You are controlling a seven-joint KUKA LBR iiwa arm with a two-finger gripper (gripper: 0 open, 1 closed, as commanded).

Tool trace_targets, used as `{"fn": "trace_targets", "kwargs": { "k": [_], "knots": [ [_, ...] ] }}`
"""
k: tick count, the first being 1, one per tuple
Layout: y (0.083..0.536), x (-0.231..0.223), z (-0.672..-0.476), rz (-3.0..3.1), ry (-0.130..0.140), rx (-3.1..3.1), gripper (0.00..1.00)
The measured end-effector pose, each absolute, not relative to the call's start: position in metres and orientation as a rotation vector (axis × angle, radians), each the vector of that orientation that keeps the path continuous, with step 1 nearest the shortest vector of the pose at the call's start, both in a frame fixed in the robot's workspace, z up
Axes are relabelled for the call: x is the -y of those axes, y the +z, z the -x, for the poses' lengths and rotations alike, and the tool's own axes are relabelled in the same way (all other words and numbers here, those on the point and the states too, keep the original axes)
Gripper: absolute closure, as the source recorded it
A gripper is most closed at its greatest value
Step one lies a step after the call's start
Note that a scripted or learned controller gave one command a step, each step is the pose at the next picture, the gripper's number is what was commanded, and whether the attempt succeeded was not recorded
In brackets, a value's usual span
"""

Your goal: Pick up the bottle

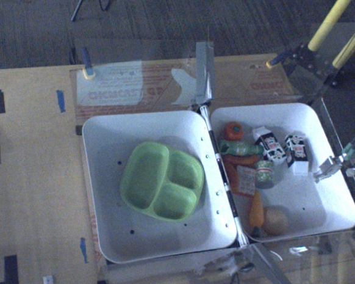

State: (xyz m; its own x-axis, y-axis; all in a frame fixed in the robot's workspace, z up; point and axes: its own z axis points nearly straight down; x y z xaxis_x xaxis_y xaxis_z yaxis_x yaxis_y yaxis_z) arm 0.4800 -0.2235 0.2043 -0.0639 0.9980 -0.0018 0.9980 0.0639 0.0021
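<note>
Two white bins sat mid-frame; the bottle [244,174] lay in the right bin [329,209], a green tray [162,180] in the left bin [105,150].

The gripper [335,165] hung at the right edge; its state could not be told.

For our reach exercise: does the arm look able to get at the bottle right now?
Probably yes: the bottle lies uncovered in the right bin, open from above, and the arm sits at that bin's edge. A jar close beside it may hamper grasping.

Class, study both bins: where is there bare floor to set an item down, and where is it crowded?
Left bin: bare floor rings the green divided plate, widest along its left wall. Right bin: open at the lower right, beside the cartons. Crowded along its left wall, around the bottle.
</note>
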Motion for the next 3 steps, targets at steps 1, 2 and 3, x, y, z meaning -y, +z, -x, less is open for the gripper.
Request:
{"fn": "trace_targets", "kwargs": {
  "k": [1,2,3],
  "knots": [
    [0.215,0.224,-0.481,-2.144,0.002,-2.287,1.00],
    [0.189,0.223,-0.479,-2.573,-0.002,-1.807,1.00],
    [0.087,0.215,-0.487,-2.422,0.005,-1.994,1.00]
  ]
}}
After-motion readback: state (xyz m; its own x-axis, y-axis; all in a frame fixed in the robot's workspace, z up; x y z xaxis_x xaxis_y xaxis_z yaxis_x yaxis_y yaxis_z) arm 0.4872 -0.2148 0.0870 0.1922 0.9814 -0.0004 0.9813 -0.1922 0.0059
